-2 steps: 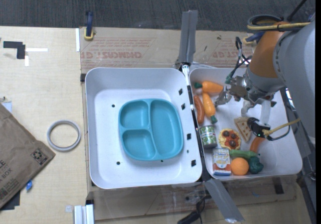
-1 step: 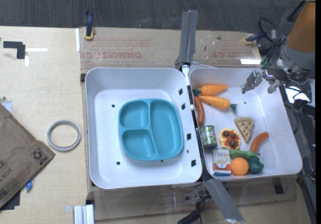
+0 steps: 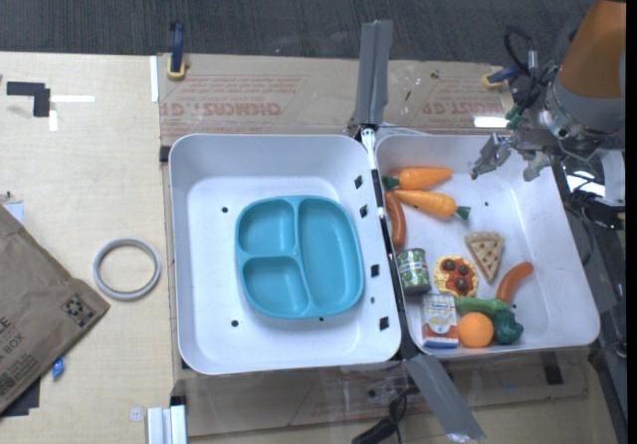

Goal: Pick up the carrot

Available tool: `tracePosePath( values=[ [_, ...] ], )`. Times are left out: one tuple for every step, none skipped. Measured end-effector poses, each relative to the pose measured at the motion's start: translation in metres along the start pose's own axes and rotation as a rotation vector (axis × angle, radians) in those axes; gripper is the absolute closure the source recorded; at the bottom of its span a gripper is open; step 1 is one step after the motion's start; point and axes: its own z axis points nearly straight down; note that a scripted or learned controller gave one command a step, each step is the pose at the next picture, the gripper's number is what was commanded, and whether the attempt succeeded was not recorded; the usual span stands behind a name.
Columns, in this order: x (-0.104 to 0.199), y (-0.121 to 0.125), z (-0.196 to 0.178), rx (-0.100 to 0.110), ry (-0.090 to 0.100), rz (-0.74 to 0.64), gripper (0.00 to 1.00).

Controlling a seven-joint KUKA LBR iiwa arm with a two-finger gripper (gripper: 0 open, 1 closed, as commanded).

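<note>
Front of right bin (image 3: 572, 333): orange ball (image 3: 477, 330), green toy beside it, small carton (image 3: 439, 321).
Middle of right bin: pizza slice (image 3: 486, 254), green can (image 3: 412, 271), sausage (image 3: 514, 281).
Left bin (image 3: 189, 263): teal divided plate (image 3: 299, 257).
Carrot (image 3: 429, 202): lies near the right bin's far-left corner, a second carrot (image 3: 420, 176) just behind it.
Gripper (image 3: 510, 157): above the bin's far right, fingers apart, holding nothing, well clear of both carrots.
</note>
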Motion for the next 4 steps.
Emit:
tracePosePath(
  values=[
    [0.033,0.008,0.098,0.0,0.001,0.063,0.0],
    [0.053,0.033,0.091,0.012,-0.01,0.082,0.0],
    [0.06,0.041,0.097,-0.015,0.001,0.437,0.0],
    [0.051,0.009,0.098,-0.015,0.001,0.41,0.0]
  ],
)
